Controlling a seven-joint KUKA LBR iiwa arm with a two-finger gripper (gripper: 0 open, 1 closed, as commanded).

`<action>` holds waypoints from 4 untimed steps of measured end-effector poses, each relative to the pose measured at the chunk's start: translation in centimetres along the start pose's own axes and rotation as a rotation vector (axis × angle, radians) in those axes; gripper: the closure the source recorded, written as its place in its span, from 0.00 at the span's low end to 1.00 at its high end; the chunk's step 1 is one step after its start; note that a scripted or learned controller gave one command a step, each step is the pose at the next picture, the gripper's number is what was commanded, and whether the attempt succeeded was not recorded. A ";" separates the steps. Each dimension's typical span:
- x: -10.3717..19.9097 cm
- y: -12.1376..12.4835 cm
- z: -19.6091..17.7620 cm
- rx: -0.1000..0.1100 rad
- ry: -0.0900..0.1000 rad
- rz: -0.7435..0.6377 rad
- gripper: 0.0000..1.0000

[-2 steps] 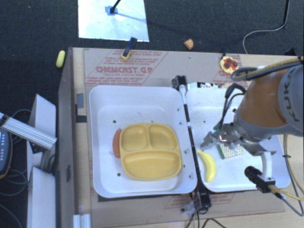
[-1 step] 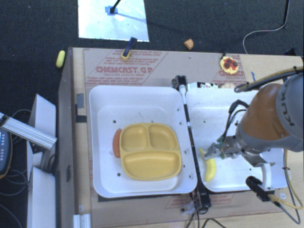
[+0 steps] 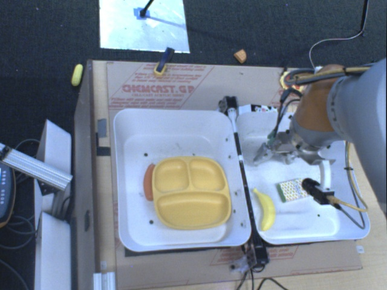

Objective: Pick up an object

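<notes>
Left white bin (image 3: 130,162) holds a yellow three-compartment plastic plate (image 3: 190,192), likely rigid and light but too broad for a pinch; an orange sausage-shaped toy (image 3: 148,182) lies against its left rim. Right white bin (image 3: 338,222): yellow toy banana (image 3: 265,209), probably light, best taken across its middle. Gripper (image 3: 279,148) hangs above the right bin; claw state cannot be told.

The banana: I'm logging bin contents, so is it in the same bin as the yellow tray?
No, the banana lies in the right bin, while the yellow tray sits in the left bin.
</notes>
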State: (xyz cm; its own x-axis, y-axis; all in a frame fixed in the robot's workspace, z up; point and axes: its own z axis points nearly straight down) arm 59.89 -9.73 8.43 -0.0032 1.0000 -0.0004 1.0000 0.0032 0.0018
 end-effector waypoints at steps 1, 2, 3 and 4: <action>-1.6 -6.0 -0.4 0.001 0.000 0.003 0.00; 3.3 -11.1 -10.1 -0.002 0.001 0.000 0.00; 5.1 -11.1 -10.0 0.000 0.001 0.000 0.00; 1.4 -9.8 -2.9 0.003 0.000 0.003 0.00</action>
State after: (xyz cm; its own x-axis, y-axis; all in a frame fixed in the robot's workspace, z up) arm 50.08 -8.40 11.32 -0.0003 1.0000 -0.0003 1.0000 0.0003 -0.0011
